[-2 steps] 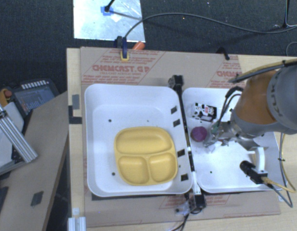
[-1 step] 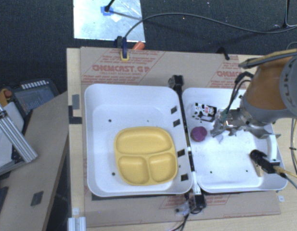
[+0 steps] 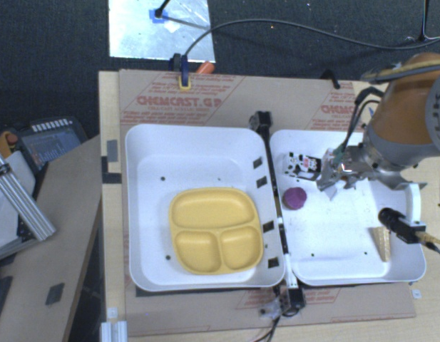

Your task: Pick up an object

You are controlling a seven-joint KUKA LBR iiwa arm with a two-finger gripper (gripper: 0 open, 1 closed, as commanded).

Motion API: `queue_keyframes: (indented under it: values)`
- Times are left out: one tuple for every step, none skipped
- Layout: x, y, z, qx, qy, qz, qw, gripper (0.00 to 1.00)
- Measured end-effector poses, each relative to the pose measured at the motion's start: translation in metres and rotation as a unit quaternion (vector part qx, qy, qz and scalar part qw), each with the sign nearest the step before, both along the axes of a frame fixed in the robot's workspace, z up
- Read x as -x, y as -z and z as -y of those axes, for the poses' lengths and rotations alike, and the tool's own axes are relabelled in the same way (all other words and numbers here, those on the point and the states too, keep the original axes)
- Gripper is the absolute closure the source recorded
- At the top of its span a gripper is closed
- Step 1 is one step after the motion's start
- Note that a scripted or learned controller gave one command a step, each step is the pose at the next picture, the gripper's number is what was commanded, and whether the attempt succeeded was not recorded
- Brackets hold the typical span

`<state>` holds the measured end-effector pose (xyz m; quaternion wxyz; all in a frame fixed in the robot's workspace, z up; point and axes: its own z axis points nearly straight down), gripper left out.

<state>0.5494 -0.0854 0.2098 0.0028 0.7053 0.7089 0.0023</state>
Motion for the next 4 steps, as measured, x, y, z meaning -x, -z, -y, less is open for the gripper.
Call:
queue_keyframes:
  values:
    - [-0.001, -0.020, 0.000, -0.0002, 0.000, -0.002, 1.0000, 1.00]
    - [0.000, -0.012, -0.061, -0.0016, -0.002, -0.003, 1.0000, 1.00]
    - [-0.001, -0.021, -0.115, -0.0013, -0.003, -0.003, 1.0000, 1.00]
    - [0.014, -0.014, -0.170, -0.0015, -0.003, -0.004, 1.0000, 1.00]
